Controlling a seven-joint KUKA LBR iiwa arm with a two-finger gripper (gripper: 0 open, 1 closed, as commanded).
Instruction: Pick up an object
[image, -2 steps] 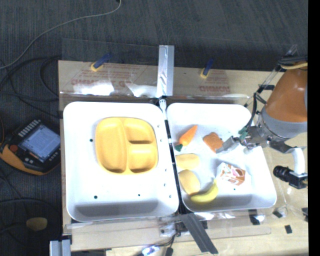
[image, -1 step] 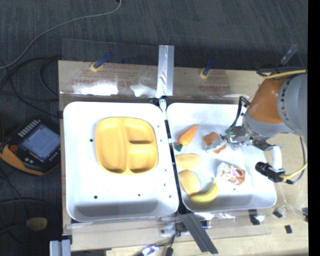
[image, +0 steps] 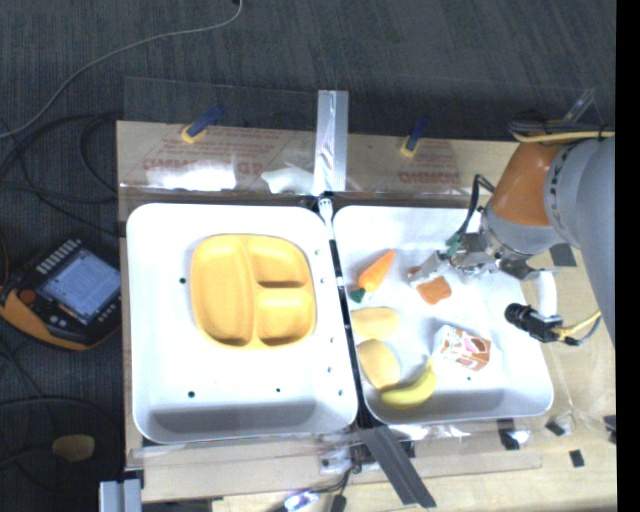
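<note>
My gripper (image: 441, 262) hangs low over the upper middle of the right bin (image: 520, 385), reaching in from the right. Just below its tip lies a small orange-brown chunk (image: 434, 291), close to it; I cannot tell whether they touch. To the left, an orange carrot (image: 377, 269) rests near the divider. A pale yellow piece (image: 374, 320) and a rounder pale piece (image: 376, 360) lie lower left, with a banana (image: 412, 388) curled beside the latter. A white and red packet (image: 464, 349) sits at the lower middle.
The left bin (image: 160, 400) holds a yellow divided tray (image: 252, 289). The grey and orange arm (image: 560, 200) crosses the right bin's right rim. A handheld controller (image: 62, 292) lies on the floor to the left of the bench.
</note>
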